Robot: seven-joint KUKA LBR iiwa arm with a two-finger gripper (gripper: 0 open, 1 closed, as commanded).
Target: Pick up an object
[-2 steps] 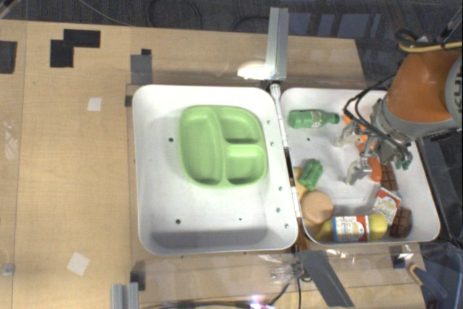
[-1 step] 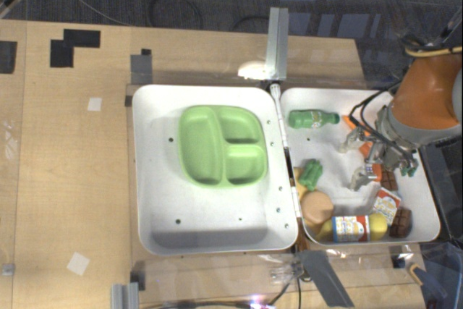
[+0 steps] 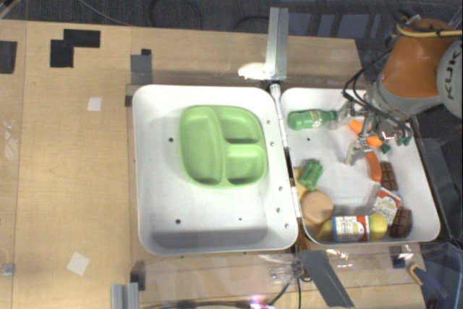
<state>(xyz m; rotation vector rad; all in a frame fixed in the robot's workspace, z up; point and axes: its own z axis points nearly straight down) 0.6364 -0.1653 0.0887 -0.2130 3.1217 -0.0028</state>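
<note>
**Gripper low over the right bin's far end**

While the arm (image 3: 423, 69) reaches in from the right, its gripper (image 3: 367, 143) hangs low over the far part of the right bin (image 3: 427, 188), among a few small items. Whether it is spread or clenched cannot be told at this size, nor whether it clasps anything.

An orange piece (image 3: 355, 126) lies just beside the gripper on its left, and an orange carrot-like stick (image 3: 374, 167) lies just below it, next to a brown chocolate bar (image 3: 389, 176). A green bottle (image 3: 312, 119) lies on its side to the left, near the bin's far wall. Nearer the camera sit a green toy (image 3: 311, 174), a tan round piece (image 3: 317, 206), a yellow bottle with a label (image 3: 352, 228), a small red-and-white packet (image 3: 387, 204) and a dark brown block (image 3: 400, 222), all well apart from the gripper.

The left bin (image 3: 159, 155) bears a green divided tray (image 3: 221, 145).
</note>
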